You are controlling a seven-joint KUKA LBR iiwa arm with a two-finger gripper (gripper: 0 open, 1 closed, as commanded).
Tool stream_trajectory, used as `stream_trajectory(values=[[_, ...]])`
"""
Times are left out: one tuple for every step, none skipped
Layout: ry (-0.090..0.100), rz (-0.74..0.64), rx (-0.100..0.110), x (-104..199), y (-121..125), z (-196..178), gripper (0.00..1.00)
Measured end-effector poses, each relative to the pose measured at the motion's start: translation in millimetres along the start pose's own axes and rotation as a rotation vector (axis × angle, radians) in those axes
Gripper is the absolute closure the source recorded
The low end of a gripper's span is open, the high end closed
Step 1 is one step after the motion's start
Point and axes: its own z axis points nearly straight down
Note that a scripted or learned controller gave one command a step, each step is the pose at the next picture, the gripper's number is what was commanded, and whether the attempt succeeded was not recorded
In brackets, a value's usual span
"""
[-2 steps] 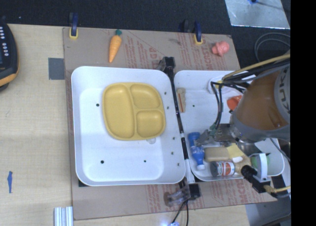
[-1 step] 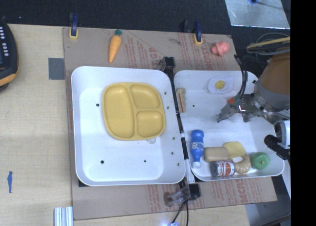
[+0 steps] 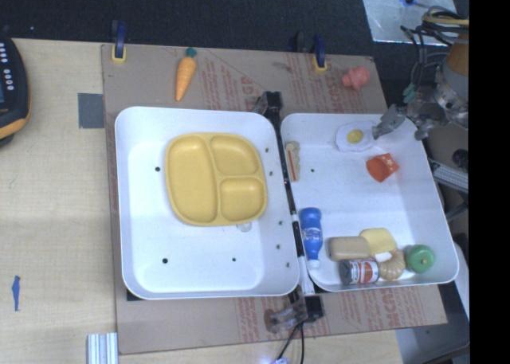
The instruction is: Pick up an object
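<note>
My gripper hangs over the far right corner of the right bin, its grey fingers just right of a fried egg toy. Nothing shows between the fingers. A red block lies a little below the gripper. A blue bottle lies along the bin's left wall. At the near right corner cluster a tan bread piece, a yellow block, a can and a green round toy.
The left bin holds a yellow divided plate. A carrot toy and a pink toy lie on the cardboard behind the bins. A wooden stick lies by the right bin's left wall.
</note>
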Motion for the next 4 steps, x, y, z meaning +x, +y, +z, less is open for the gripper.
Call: stream_trajectory(values=[[0.013,-0.007,0.020,110,-59,24,0.00],[0.009,-0.007,0.008,184,-19,-9,0.00],[0.002,0.007,0.015,116,9,50,0.00],[0.008,-0.003,0.012,171,-52,-11,0.00]])
